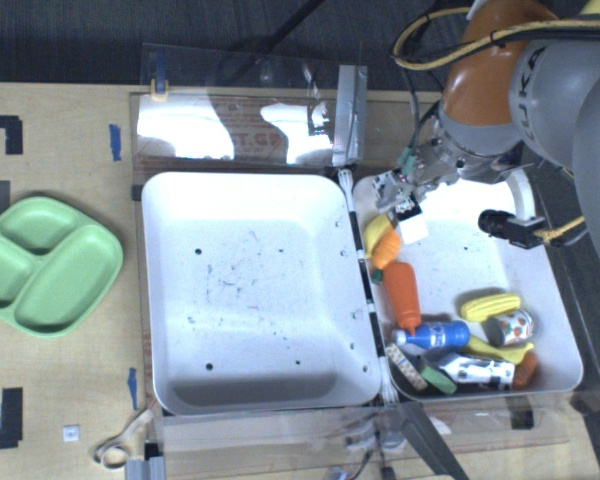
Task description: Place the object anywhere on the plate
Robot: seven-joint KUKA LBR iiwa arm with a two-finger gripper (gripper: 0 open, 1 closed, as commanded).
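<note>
The plate (48,265), a green one with divided compartments, sits on the counter (60,388) at the far left, well apart from both bins, and nothing lies on it yet. My tool (404,196) hangs low over the upper left corner of the right bin (555,313), just above a yellow and orange toy piece (382,240) that lies against the bin's left wall. From this slanted view I cannot tell whether my tool is spread or pressed together, and I see nothing that is clearly held in it; a small white tab beside it may be part of the tool itself. So I judge that I am at the picking step, with the carry and the placing yet to do. Below the yellow and orange piece lies an orange carrot-shaped toy (403,294), and further down a cluster: a blue bottle (437,337), a corn cob (490,306), and other small toys crowded in the lower corner. The left bin (250,278) lies between me and the plate. My next move calls for a firm grip on one object, probably the one right under my tool, then a lift high enough to clear the bin walls and a long travel across the left bin to the plate.
</note>
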